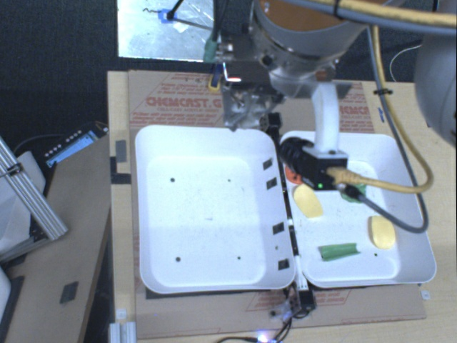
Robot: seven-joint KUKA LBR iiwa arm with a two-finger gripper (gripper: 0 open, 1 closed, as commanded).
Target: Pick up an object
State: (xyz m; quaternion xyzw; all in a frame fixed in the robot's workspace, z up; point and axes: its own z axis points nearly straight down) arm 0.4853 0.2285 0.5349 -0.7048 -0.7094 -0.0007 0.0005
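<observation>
Just beyond right bin's (pixel 421 259) far-left corner: gripper (pixel 246 114), opening impossible to tell. In right bin's left half, well apart from gripper: yellow piece (pixel 308 201). Bare floor toward right bin's far-right corner.

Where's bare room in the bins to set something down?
Left bin: floor bare wall to wall. Right bin is crowded through its middle: two yellow pieces, green strip, orange item by the divider. Free there: the band between green strip and front wall.
</observation>
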